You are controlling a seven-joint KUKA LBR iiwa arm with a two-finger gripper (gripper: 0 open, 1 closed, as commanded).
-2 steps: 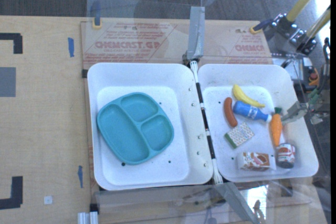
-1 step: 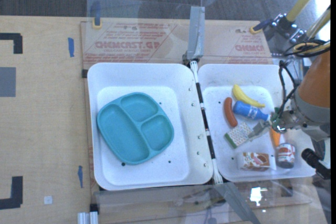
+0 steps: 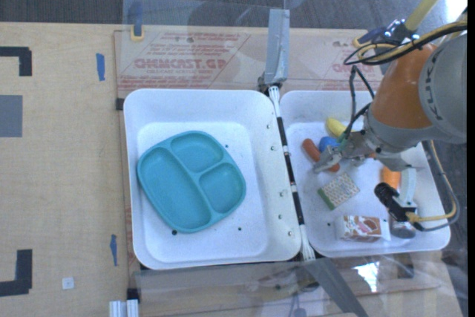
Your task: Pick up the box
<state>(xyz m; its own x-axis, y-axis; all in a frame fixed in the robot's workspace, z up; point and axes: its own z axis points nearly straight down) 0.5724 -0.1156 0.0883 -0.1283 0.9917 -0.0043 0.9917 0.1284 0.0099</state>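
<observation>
The small white-and-brown carton box [image 3: 361, 227] lies flat near the lower edge of the right-hand white bin [image 3: 438, 237], long axis left-right. The gripper [image 3: 326, 162] hovers above and left of it; its finger opening cannot be made out.

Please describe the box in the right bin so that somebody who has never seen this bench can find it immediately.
Look at the right bin, the one under the arm. The box lies on its side near the front edge of that bin, below a small green sponge. It is a small white carton with a brown picture, the only flat-sided, printed thing among the small colourful toys.
</observation>
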